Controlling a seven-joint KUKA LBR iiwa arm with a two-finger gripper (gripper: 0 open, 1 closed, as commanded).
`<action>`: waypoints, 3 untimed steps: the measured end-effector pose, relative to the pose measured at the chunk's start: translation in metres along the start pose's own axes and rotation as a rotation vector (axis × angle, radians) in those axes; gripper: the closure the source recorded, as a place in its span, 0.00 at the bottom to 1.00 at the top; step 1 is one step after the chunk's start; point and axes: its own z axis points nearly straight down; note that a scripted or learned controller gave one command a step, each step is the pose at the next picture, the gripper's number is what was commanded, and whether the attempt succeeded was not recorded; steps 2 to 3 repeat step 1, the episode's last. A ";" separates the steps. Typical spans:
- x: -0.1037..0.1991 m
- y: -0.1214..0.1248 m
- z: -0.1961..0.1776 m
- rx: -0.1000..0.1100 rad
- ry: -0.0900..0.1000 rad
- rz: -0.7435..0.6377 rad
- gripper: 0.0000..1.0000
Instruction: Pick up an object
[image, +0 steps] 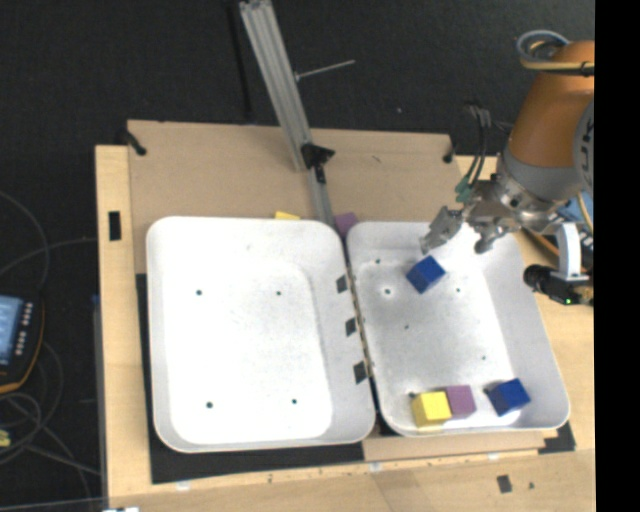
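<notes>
Hovering over the far part of the right bin (535, 330), the claw (462, 233) has its two fingers spread wide and holds nothing. A blue cube (426, 273) lies just below it, slightly toward the left bin (170, 300), tilted like a diamond.

One fixed camera looks down at a slant on both white bins (170, 300), from well above.

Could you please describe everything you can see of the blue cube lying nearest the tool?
The blue cube is a small, solid-looking block with a matte face, turned at an angle to the bin's edges. It lies in the upper part of the right bin, just below the tool, apart from the other blocks.
</notes>
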 end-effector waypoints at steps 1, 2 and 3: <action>-0.002 0.024 0.105 0.005 0.000 -0.001 0.00; -0.002 0.024 0.105 0.005 0.000 -0.001 0.00; -0.002 0.024 0.105 0.005 0.000 -0.001 0.00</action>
